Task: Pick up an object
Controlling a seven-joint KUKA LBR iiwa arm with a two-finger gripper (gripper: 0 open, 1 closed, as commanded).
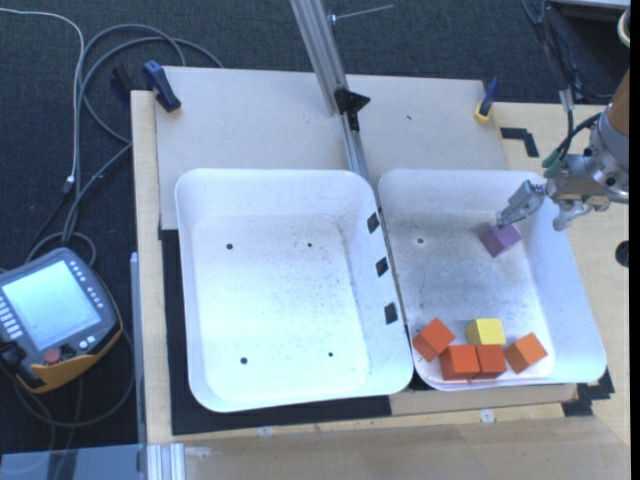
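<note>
The grey two-finger gripper [541, 208] reaches in from the right edge of the bench and hangs over the upper right part of the right shallow white bin [570, 298]. Its fingers stand apart, one grey finger [519, 204] slanting down to the left and the other near the bin's right wall, with nothing clamped between them. A small purple cube [500, 238] sits just below the tip of the left finger, close to it or touching; which cannot be told. Along the near edge of the same bin lies a cluster of blocks: an orange cube [433, 337] at the left, two red-orange cubes [472, 361] touching side by side, a yellow cube [487, 331] just behind them, and another orange cube [526, 351] at the right. The left shallow white bin [200, 268] lies beside it, their walls meeting at the middle of the bench.
</note>
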